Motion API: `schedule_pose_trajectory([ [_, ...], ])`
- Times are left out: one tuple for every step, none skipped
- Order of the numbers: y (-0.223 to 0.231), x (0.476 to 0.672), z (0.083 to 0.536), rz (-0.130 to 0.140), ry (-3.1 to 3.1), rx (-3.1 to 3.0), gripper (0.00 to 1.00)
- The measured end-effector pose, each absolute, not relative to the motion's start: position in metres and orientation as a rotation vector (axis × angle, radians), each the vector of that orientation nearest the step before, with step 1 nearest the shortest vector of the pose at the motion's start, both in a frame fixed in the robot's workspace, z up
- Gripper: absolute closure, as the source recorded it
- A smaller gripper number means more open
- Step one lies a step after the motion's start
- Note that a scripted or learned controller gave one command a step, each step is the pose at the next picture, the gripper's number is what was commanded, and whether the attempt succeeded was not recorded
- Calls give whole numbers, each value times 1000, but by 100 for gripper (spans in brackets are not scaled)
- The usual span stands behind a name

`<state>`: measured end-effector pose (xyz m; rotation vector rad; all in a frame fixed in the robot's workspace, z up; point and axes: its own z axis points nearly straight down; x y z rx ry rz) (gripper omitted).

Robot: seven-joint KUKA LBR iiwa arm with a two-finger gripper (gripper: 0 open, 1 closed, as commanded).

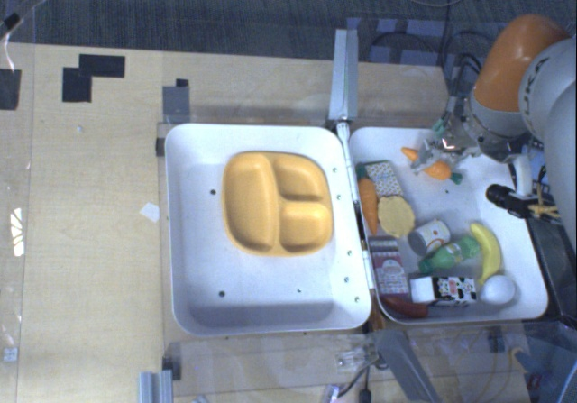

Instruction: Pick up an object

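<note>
The tool [444, 147] hangs low over the far part of the right bin [532, 288], at the end of the grey arm [550, 77] with the orange band. It is just above a small orange toy [435, 169], maybe a carrot, that lies near the far wall of that bin. I cannot tell how the tool is set, or if it has hold of anything; that part is too small and blurry.

The orange toy looks like the thing to pick up, I think. To do it well, the tool should come straight down over the middle of the toy, so it does not push it away. The toy is close to the wall, so the tool must not bump the rim. Then it should squeeze softly and lift slowly.

Other toys sit nearer in the same bin: a yellow banana [488, 251], a white egg [498, 289], a green bottle [451, 254] and a round yellow cookie [396, 215]. They are apart from the orange toy, so they should not get in the way. The left bin [189, 239] holds a yellow tray [275, 201].
</note>
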<state>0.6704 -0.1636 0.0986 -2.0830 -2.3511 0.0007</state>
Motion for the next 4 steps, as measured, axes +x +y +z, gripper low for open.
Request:
schedule_pose_trajectory([
  [-163, 669, 91, 7, -2190, -2239, 100],
  [-162, 637, 211, -9, -2144, -2306, 100],
  [-130, 633, 176, -5, -1644, -2680, 100],
  [-144, 599, 217, -5, -1844, -2547, 100],
])
